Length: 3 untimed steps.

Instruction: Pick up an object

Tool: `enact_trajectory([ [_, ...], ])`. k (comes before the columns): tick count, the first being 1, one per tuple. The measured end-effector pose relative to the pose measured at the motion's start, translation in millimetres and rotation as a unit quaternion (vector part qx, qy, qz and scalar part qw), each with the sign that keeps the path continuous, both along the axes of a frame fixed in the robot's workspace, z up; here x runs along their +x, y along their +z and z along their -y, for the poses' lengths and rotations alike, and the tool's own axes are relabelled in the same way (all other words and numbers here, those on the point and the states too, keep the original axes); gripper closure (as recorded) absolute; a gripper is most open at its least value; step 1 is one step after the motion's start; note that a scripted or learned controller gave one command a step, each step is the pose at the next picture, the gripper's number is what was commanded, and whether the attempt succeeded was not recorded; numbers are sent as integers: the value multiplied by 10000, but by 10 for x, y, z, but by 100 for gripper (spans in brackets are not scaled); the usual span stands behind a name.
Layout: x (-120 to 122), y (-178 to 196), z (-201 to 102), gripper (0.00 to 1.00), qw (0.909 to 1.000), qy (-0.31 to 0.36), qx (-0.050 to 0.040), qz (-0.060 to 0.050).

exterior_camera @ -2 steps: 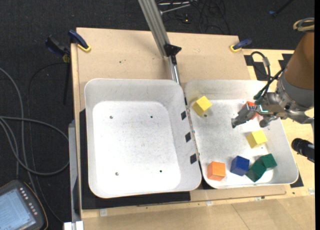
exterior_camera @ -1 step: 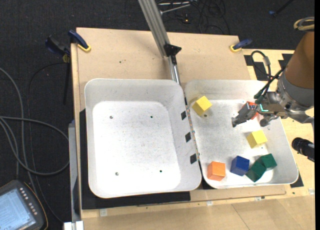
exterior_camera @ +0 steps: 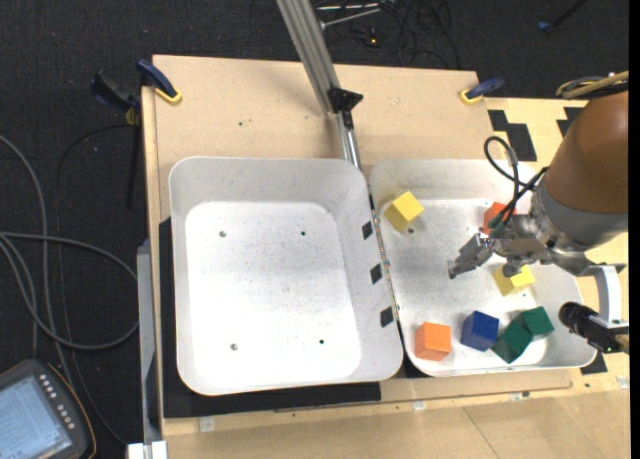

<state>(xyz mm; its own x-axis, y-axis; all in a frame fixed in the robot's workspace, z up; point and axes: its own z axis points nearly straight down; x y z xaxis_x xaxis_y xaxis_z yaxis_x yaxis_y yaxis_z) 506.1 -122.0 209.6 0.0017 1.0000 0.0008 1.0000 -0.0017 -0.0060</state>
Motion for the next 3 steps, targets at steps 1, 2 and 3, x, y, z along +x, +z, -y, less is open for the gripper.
enact_trajectory([
  [1, 8, -643, -15, 0, 10000, 0, 3, -5],
  [2, 9, -1158, -15, 0, 10000, 1, -9, 30],
  [3, 21, -1039, -17, 100, 10000, 0, -4, 45],
])
